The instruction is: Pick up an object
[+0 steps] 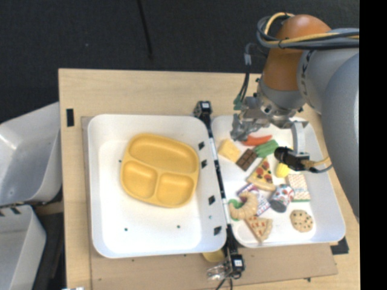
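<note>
Tool (243,128) sits low over the far end of the right bin (329,207), just beyond the red pepper toy (260,141). Whether it is wide, narrow or holding anything cannot be told from this angle.

Likely target, as a guess: the red pepper toy or the cheese wedge (229,150) just left of it.

Risks:
- Items are packed tight. The green piece (266,148) touches the pepper and the chocolate bar (246,158) lies just below it, so a descent could shove neighbours or catch two at once.
- Bin wall and centre divider (213,156) sit near the cheese; a grab there could clip the rim.
- Flat items offer little edge.

Nearer than the pepper: pizza slice (262,174), cookie (301,220). Well left of it, in the left bin (97,222): yellow divided plate (160,169). All on the tabletop (75,89).
</note>
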You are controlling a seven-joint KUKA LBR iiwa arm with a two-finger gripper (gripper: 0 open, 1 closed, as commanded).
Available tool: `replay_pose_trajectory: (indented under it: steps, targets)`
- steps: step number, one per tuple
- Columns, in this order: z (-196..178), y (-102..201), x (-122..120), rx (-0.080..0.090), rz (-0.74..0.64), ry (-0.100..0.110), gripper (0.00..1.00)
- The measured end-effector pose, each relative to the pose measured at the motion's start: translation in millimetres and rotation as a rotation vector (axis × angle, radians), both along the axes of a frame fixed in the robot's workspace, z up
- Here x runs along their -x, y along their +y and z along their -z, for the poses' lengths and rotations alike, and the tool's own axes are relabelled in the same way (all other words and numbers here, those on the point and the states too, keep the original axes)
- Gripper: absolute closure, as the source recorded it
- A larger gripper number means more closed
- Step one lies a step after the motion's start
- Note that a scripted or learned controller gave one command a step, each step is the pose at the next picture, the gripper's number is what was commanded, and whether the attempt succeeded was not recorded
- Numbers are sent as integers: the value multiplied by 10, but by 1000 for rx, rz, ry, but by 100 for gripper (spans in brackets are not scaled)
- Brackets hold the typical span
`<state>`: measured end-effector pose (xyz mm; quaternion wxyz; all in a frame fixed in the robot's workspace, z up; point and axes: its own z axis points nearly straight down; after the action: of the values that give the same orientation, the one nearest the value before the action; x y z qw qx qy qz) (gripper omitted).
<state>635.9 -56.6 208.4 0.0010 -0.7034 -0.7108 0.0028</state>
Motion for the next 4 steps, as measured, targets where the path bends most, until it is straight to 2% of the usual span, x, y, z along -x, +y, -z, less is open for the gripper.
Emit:
replay_pose_trajectory:
  steps: [1,2,3,4]
  targets:
    - [-26,851,332,-5,0,-1,100]
    - [-536,1537,702,-6,-1,-5,100]
    - [-505,1484,692,-2,6,-1,0]
    - [-594,1491,689,-3,0,3,100]
